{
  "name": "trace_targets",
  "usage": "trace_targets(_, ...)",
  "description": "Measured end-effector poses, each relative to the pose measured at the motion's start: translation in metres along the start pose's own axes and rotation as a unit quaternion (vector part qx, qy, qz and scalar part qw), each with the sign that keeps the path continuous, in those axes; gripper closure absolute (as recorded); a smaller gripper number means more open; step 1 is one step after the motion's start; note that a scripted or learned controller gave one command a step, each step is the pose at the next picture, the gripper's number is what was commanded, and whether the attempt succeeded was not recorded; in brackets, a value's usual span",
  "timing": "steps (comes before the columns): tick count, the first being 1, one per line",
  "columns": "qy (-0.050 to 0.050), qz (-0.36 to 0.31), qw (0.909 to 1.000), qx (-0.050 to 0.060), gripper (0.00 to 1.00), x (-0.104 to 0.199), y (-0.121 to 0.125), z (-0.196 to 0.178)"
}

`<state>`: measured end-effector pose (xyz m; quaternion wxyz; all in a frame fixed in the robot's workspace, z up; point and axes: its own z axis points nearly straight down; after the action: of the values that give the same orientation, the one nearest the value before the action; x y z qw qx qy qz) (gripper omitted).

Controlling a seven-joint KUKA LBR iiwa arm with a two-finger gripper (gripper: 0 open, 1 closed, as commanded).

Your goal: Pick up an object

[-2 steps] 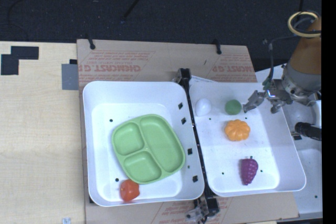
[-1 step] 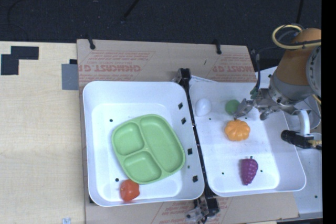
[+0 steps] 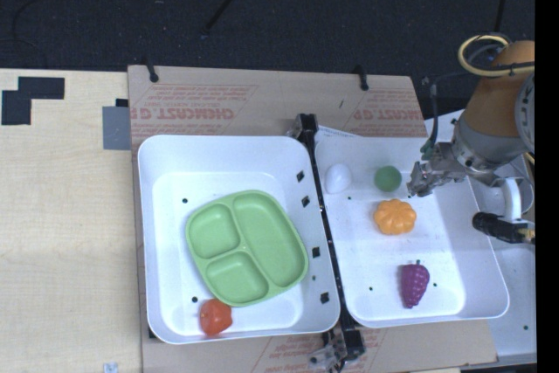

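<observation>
The gripper [image 3: 423,180] is seen low at the right bin's [image 3: 476,297] far side, just beside the green ball [image 3: 388,179]; nothing is seen between its fingers, and their spread cannot be told. The ball is best approached from directly above and straddled squarely, since it would likely roll; the orange pumpkin [image 3: 395,217] nearby should be left untouched.

Wooden bench [image 3: 61,223]: cardboard sheet [image 3: 262,105], two white bins [image 3: 157,188].

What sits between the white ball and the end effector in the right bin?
The green ball lies between the white ball and the end effector, seen in the camera view.
</observation>
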<state>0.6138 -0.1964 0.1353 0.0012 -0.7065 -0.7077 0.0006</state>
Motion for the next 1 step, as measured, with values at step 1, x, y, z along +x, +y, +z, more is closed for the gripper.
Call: trace_targets(1,-0.001,0.001,1.0000,-0.002,1.00,0.0000,-0.0052,-0.0433)
